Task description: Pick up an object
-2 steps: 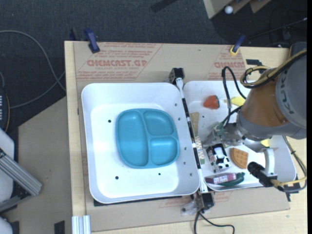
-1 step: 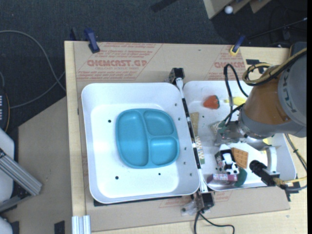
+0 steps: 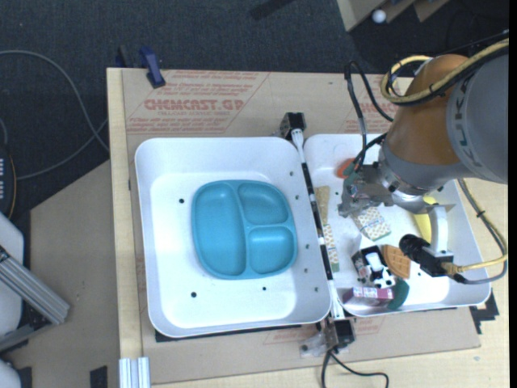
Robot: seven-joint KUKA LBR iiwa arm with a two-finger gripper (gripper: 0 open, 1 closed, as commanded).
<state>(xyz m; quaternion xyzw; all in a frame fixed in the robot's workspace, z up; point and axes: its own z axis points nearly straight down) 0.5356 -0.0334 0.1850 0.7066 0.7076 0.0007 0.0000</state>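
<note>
In the right bin (image 3: 468, 293), upper-left part: the gripper (image 3: 355, 199) is low among the clutter, with the grey arm (image 3: 477, 128) and its orange band (image 3: 428, 111) covering most of the bin's upper half.

Grip state: cannot tell whether the gripper is released or clenched. The wrist body hides the tips from this angle, and nothing can be made out as held.

Objects, placed from the gripper:
- Checkered packet (image 3: 373, 223): just beside the gripper, on its near-right side, lying flat on the bin floor. Contact cannot be made out. It is the closest candidate for the pick.
- Small red-orange item (image 3: 346, 168): just beyond the gripper, toward the far wall and partly under the wrist.
- Tan strip (image 3: 321, 202): to the left of the gripper, along the bin's left wall.
- Yellow piece (image 3: 426, 221): to the right, beyond the packet and clear of the gripper.
- Black-and-white item (image 3: 371, 263) and brown disc (image 3: 396, 259): nearer the camera than the gripper and apart from it.
- Pink tube (image 3: 367, 294): by the near wall, well apart from the gripper.

Left bin (image 3: 161, 176): holds a blue divided plate (image 3: 242, 227), well to the left of the gripper, across the wall between the bins.
</note>
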